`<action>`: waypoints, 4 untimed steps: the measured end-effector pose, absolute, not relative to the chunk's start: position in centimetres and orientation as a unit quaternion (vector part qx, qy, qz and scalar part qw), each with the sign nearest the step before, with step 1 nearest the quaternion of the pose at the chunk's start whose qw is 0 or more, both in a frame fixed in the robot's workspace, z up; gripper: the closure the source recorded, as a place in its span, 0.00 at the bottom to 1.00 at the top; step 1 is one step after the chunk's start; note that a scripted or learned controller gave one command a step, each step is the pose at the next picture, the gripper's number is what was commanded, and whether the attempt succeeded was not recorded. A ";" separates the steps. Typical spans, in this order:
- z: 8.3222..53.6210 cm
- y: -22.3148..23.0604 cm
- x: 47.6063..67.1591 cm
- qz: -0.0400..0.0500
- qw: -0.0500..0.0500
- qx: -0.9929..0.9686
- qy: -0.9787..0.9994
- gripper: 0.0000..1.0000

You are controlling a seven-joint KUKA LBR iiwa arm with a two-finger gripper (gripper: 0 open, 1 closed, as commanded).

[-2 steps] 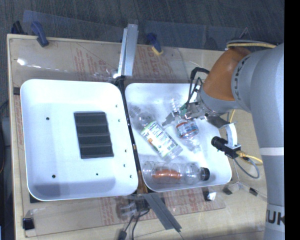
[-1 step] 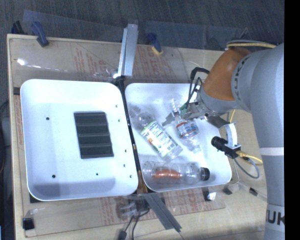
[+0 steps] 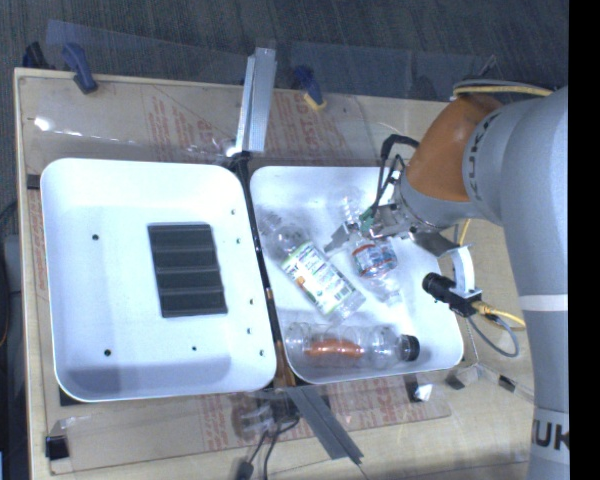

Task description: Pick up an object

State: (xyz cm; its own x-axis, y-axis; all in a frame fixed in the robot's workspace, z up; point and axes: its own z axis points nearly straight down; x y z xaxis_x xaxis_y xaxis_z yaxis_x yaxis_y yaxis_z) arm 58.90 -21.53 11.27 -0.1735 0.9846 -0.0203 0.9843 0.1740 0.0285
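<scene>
The right bin [image 3: 440, 343] holds several clear plastic bottles. One with a green and white label [image 3: 318, 276] lies slantwise in the middle. A smaller one with a red and blue label [image 3: 377, 260] lies just to its right. A third with orange contents and a black cap [image 3: 350, 348] lies along the front wall. My gripper [image 3: 363, 230] hangs low over the back middle of this bin, right above the small red and blue bottle and close to its top. Nothing can be seen held in it.
A black ribbed block [image 3: 187, 269] lies in the middle of the left bin [image 3: 80, 348]. A metal bar [image 3: 255, 98] stands behind the divide between the bins. A black cable plug [image 3: 442, 289] sticks out beside the arm at the right bin's right wall.
</scene>
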 end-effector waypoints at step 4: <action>9.3 -20.9 58.9 0.000 -0.001 0.521 0.854 0.00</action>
